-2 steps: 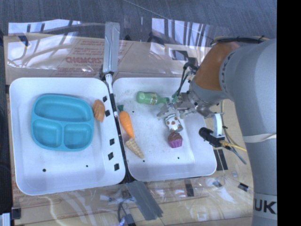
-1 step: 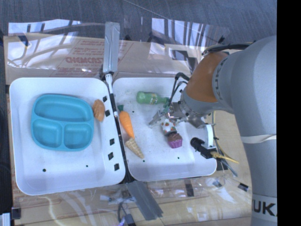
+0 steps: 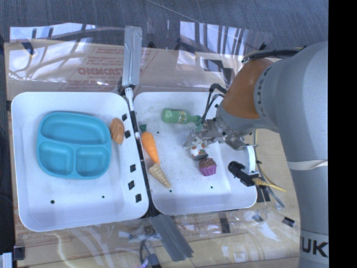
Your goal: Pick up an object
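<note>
A grey arm with an orange band lowers its claw [image 3: 198, 141] into the right bin [image 3: 184, 202]; whether the claw is wide, narrow or gripping cannot be told, its metal tip a dark tangle over a small white-and-red toy [image 3: 197, 151]. Just beside that toy, toward the bin's near edge, stands a cupcake [image 3: 207, 167], purple-cupped with a dark top. Past the claw, toward the bin's far edge, lies a smooth green bottle [image 3: 177, 116] on its side. Along the bin's left wall lie a tapered orange carrot [image 3: 149, 147] and, below it, a waffled cone [image 3: 160, 176]. In the left bin [image 3: 67, 205] sits a glossy blue three-part tray [image 3: 73, 144], a brown bun [image 3: 117, 130] at its right.
</note>
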`<move>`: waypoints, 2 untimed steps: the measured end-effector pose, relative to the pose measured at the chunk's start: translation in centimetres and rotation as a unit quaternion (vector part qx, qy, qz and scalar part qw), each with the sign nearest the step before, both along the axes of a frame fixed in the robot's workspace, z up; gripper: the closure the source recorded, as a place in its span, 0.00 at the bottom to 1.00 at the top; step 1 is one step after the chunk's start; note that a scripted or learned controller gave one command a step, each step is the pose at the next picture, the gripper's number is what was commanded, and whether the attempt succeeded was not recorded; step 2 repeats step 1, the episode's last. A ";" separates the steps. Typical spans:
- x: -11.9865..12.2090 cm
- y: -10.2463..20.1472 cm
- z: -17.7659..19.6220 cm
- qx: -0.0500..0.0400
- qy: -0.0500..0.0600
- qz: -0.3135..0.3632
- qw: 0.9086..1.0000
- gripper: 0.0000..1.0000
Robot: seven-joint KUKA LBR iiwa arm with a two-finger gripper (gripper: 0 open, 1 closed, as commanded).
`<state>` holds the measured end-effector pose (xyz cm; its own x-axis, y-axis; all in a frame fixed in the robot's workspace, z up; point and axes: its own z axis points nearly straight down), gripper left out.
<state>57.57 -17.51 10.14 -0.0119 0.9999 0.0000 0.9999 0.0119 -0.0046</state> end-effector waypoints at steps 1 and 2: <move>8.4 9.6 9.4 0.001 -0.005 0.002 1.000 1.00; 8.4 9.6 9.4 0.001 -0.005 0.002 1.000 1.00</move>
